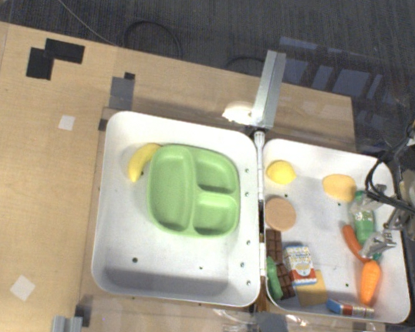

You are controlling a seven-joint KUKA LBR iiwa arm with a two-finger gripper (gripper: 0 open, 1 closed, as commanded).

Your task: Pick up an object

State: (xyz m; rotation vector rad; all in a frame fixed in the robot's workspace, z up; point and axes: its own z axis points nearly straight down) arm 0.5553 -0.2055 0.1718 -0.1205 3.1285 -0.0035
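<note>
The right bin (314,159) holds several small items. A yellow lemon (281,171) and a yellow-orange fruit (338,187) lie near its far wall. A brown round disc (280,212), a dark chocolate bar (276,252), a small printed carton (298,262) and a tan block (311,294) lie in the left half. My gripper (377,244) reaches in from the right. It hangs low at the bin's right side, between a green packet (363,221), a thin orange-red piece (351,240) and a carrot (369,282). I see nothing held in it.
The left bin (111,255) holds a green divided plate (192,190) with a banana (140,160) at its left. A blue and red marker (349,308) lies by the right bin's near wall. A metal post (269,89) stands behind the bins.
</note>
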